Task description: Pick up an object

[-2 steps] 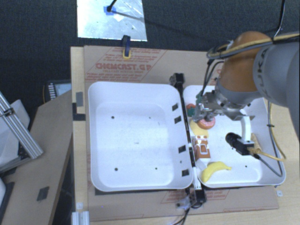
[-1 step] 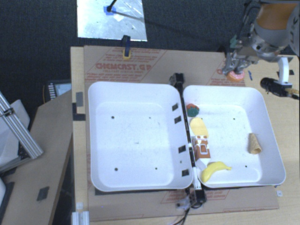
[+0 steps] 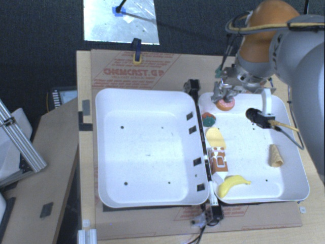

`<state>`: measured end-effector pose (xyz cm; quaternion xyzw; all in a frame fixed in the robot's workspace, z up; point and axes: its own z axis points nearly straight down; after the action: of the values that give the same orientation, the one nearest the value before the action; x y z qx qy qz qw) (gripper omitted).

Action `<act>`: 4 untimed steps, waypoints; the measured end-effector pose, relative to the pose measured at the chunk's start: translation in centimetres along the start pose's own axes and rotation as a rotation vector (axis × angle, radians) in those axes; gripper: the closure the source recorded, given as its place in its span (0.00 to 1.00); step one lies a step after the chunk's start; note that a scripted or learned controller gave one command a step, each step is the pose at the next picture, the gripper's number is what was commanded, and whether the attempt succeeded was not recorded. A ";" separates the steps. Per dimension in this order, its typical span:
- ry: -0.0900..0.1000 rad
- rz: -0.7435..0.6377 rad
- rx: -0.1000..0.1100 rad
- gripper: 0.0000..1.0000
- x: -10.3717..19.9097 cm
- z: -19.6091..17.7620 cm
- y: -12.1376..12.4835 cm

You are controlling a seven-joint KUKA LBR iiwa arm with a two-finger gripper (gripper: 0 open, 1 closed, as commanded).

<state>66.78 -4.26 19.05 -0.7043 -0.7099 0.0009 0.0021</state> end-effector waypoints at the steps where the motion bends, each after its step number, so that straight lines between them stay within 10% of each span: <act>1: 0.000 -0.001 -0.003 1.00 5.2 0.7 -1.5; 2: 0.003 -0.006 -0.002 1.00 14.8 0.7 -5.1; 3: 0.000 0.005 -0.011 1.00 16.0 9.4 -2.0; 4: 0.001 0.008 -0.022 1.00 13.6 -10.2 -5.5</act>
<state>61.18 9.26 29.33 -0.7071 -0.7071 -0.0073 -0.0053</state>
